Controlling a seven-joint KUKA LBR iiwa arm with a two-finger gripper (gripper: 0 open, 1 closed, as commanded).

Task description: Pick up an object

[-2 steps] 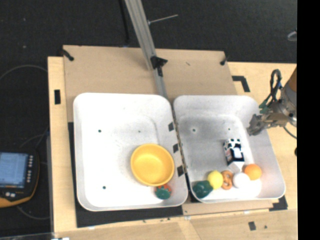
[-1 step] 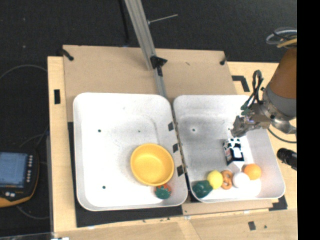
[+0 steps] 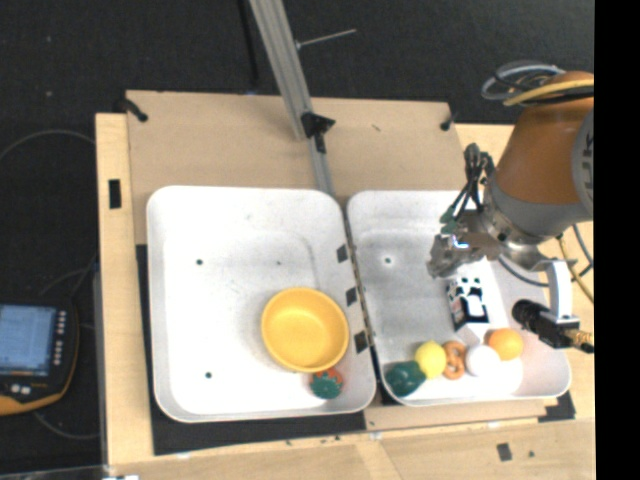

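Observation:
My gripper (image 3: 462, 303) hangs over the right bin (image 3: 400, 238), below the orange wrist band, with its black-and-white marked body pointing down toward the bin's front. Along that bin's front wall lies a row of small objects: a dark green one (image 3: 405, 376), a yellow ball (image 3: 431, 358), a small orange piece (image 3: 455, 360), a white ball (image 3: 484, 361) and an orange ball (image 3: 506, 344). The gripper stands just behind the white ball and the small orange piece. Nothing is seen between its fingers.
The left bin (image 3: 200, 238) holds a yellow bowl (image 3: 304, 328) near its front right, with a small green and red object (image 3: 326, 384) at the bowl's front edge. A grey metal pole (image 3: 290, 78) slants in from the top toward the bins' divider.

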